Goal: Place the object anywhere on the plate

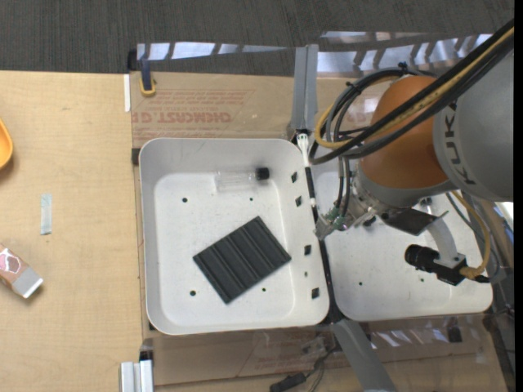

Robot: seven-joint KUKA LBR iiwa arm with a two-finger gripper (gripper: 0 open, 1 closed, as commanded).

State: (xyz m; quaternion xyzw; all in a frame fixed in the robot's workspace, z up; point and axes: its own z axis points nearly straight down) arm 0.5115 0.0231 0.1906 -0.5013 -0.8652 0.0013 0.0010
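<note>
Plate (242,258): dark, rectangular, ribbed, lying flat and skewed in the left bin (163,300). Beyond it, near the bin's far wall, a small clear cylindrical object (239,179) with a black cap. Gripper (347,215) hangs over the right bin (384,296), well apart from the object; jaw state cannot be told. "KU" legible on the arm (474,137); reversed print on cardboard (196,111)

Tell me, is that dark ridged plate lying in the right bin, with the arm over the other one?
Not quite. The camera view shows the plate lying in the left bin, and the arm is over the right bin.
</note>
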